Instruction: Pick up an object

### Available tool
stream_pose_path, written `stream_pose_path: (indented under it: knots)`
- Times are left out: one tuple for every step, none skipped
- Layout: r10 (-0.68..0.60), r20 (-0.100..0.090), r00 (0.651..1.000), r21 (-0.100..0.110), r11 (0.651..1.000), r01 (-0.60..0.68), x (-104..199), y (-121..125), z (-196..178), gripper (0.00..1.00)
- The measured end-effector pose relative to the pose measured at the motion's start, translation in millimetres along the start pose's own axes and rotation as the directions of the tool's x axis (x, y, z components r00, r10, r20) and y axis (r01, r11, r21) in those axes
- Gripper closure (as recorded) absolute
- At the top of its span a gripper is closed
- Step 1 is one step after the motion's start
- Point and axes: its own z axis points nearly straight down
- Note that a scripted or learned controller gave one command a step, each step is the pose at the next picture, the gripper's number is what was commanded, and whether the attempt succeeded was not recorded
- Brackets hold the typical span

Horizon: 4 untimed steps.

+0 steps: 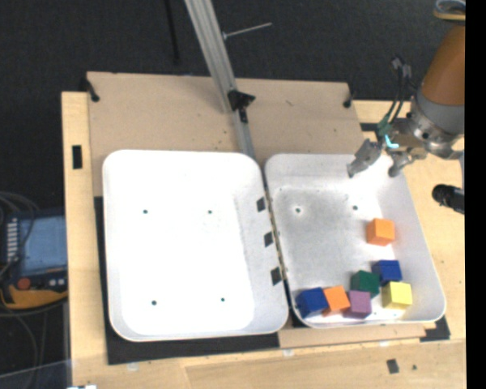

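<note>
Over the right bin hangs the gripper, jaws spread, gripping nothing, up by the far rim. Blocks crowd the near edge: blue, orange, purple, green, another blue, yellow. A lone orange block sits well below the jaws, apart, with bare floor on its left and the left bin alongside

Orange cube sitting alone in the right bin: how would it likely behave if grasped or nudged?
The orange cube looks rigid with flat faces, so it probably slides rather than rolls. It seems small, likely light. It stands apart from the other blocks, so a nudge should move it alone across the right bin.
</note>
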Motion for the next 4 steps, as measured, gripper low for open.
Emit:
stream_pose_path:
  knots:
    - [-0.002,0.004,1.0,-0.004,1.0,0.002,-1,1,-3,0.0]
    - [0.002,0.004,1.0,-0.001,1.0,-0.002,-6,0,39,0.0]
    - [-0.001,0.003,1.0,0.0,1.0,0.001,-3,3,100,0.0]
    - [0.001,0.005,1.0,-0.004,1.0,-0.001,-5,4,139,0.0]
